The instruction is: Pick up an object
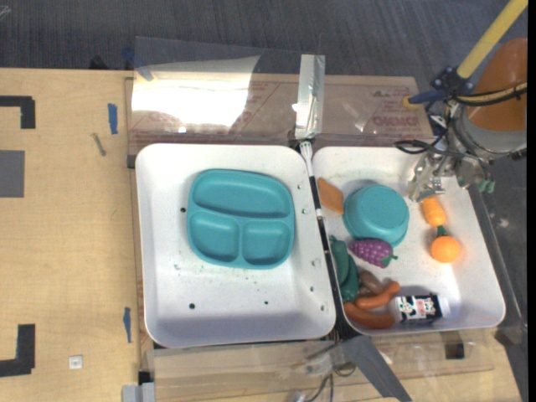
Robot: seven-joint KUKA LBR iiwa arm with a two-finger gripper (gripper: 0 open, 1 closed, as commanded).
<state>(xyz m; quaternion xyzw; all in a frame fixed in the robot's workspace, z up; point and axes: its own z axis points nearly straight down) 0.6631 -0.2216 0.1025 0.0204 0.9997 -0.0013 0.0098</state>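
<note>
Hand (433, 182) over right bin (490, 283) far edge, above carrot (433, 212).

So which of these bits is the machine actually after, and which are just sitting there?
Candidates for picking, right bin:
carrot, by the claw
orange
teal bowl
purple grapes
hot dog
small carton

Just lying about:
teal divided plate, in the left bin

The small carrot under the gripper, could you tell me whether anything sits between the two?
Nothing visible does. The gripper hangs right above the carrot, with only bare bin floor beside it; the orange lies nearer the camera.
</note>
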